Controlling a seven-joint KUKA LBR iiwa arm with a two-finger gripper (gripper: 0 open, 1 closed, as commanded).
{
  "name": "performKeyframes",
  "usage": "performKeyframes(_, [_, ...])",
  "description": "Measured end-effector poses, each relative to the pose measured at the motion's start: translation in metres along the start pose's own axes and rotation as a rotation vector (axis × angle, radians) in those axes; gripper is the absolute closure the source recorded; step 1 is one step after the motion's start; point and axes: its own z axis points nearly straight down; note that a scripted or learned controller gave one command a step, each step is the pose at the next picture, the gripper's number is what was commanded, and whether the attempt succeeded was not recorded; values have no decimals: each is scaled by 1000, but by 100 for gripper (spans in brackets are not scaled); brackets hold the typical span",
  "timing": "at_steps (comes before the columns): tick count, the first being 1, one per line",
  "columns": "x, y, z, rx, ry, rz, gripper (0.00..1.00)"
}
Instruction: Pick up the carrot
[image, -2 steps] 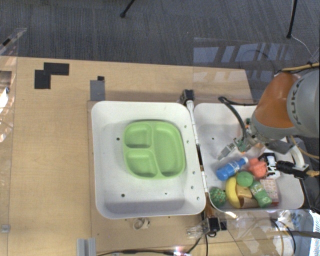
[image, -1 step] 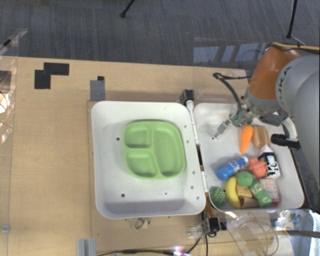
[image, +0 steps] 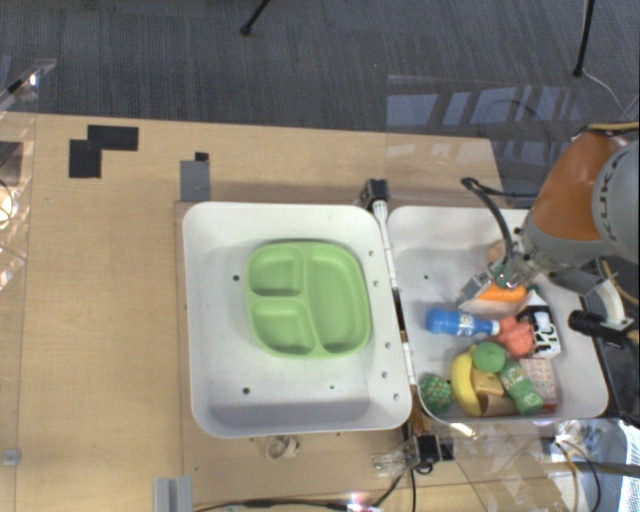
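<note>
The gripper (image: 497, 283) is down in the right bin (image: 430, 235), its fingers pinching the orange carrot (image: 505, 294) near the bin's middle. A blue bottle (image: 458, 322) lies just beside; the green tray (image: 305, 300) fills the left bin (image: 215, 300).

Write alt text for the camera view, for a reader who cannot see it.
The robot's hand is down in the right bin, right at an orange carrot atop a pile of toy food that includes a blue bottle and a banana. The left bin holds a green divided plate.
</note>
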Motion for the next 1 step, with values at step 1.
performKeyframes(1, [7, -25, -1, -5, 0, 187, 0])
